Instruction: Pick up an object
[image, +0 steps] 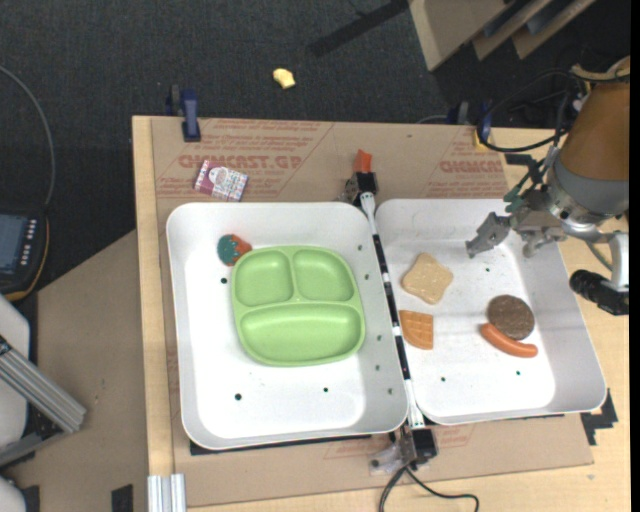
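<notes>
The gripper (508, 232) hangs over the right bin's (570, 395) far side, fingers spread, nothing between them. In that bin lie bread (427, 278), a waffle (417, 329), a patty (511, 315) and a sausage (511, 345). The left bin (200, 400) holds a green tray (296, 305).

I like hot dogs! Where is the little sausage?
The sausage lies in the right bin, near its right side, just below the brown round patty and right of the orange waffle piece.
</notes>
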